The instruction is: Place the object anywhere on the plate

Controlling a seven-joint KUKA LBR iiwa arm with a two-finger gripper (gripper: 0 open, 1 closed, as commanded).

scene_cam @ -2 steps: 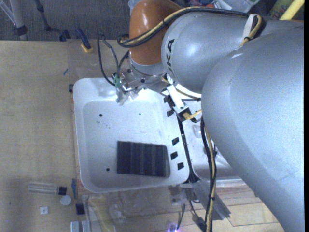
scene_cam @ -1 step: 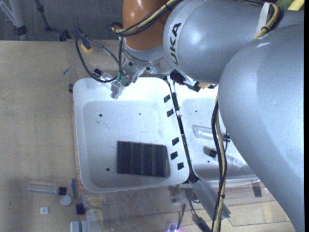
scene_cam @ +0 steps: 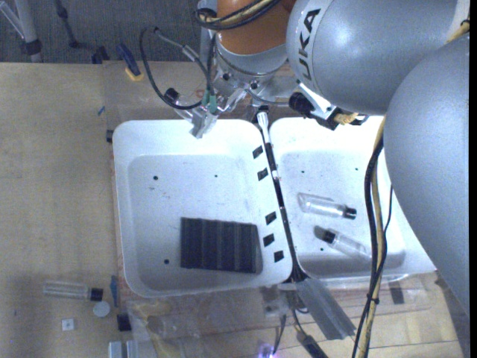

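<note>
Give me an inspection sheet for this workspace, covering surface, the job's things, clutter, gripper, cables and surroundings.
Surface: wooden bench bearing two white bins, left bin and right bin.
Job's things: dark ribbed plate flat in the left bin; two clear tubes with black caps, upper tube and lower tube, in the right bin.
Clutter: another clear tube and small bits on the bench in front of the left bin.
Gripper: gripper above the left bin's far rim, nothing seen between its fingers.
Cables: black cable looping beside the wrist.
Surroundings: grey floor beyond the bench.

left bin (scene_cam: 141, 170) floor open behind dark ridged plate (scene_cam: 220, 245), two clear tubes (scene_cam: 326, 206) across right bin (scene_cam: 387, 245) floor
</note>
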